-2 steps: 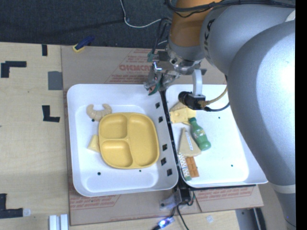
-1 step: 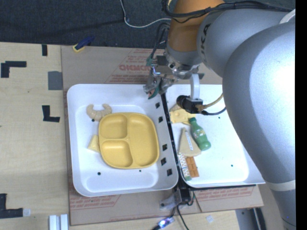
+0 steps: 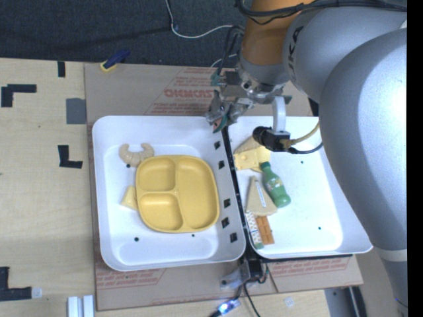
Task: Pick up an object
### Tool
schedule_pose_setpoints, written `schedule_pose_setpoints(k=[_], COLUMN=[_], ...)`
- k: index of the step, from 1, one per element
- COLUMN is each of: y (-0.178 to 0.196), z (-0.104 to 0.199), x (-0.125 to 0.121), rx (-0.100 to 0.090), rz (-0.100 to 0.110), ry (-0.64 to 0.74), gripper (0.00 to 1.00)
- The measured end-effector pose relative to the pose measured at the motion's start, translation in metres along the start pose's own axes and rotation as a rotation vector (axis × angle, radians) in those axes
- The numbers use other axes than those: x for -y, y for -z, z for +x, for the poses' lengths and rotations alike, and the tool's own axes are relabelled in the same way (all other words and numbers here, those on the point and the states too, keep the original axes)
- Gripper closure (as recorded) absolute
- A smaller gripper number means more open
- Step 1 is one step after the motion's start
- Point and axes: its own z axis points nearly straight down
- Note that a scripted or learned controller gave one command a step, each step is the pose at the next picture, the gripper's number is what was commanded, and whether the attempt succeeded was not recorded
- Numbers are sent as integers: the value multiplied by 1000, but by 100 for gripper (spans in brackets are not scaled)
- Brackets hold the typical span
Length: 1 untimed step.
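Upper centre of the frame, over the ridge between the bins: claw (image 3: 221,114) hovers — finger state impossible to tell. Below and right lie green bottle (image 3: 273,185) and yellow wedge (image 3: 252,157). Best to descend straight, centre on the bottle — avoiding the right bin (image 3: 330,230) wall.

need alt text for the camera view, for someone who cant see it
A grey robot arm with an orange band reaches in from the right, its gripper above the far end of the divide between two shallow white bins. The left bin holds a yellow divided plate and a tan croissant-shaped toy; the right bin holds a green bottle among flat items.
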Motion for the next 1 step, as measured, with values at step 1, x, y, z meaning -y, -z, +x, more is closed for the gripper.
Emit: schedule_pose_setpoints(k=[1], y=[1], z=[15], x=[-6], rx=[0], rz=[1], ry=[1], gripper=[100])
